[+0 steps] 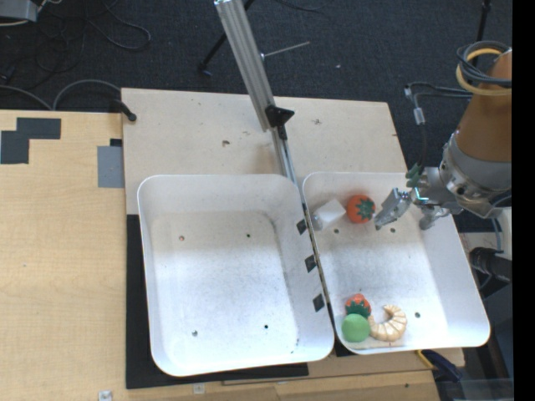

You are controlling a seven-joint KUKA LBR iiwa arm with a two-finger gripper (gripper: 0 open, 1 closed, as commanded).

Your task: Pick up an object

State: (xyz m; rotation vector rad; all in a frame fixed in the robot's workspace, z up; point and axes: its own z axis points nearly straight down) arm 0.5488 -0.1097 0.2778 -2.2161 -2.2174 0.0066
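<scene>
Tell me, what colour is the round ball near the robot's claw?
Red ball with a green top, clearest in the camera view.

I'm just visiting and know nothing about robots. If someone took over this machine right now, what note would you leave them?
Gripper: open, holding nothing, hovering over the right bin near its top edge.
Things: red tomato toy and small white block just left of the gripper; green ball, small red piece and tan croissant toy at the bin's near edge.
Done: nothing picked.
Left: grasp and lift one object.

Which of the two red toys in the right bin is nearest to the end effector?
The red tomato toy at the bin's far end, beside the end effector; the other lies at the near edge.
</scene>
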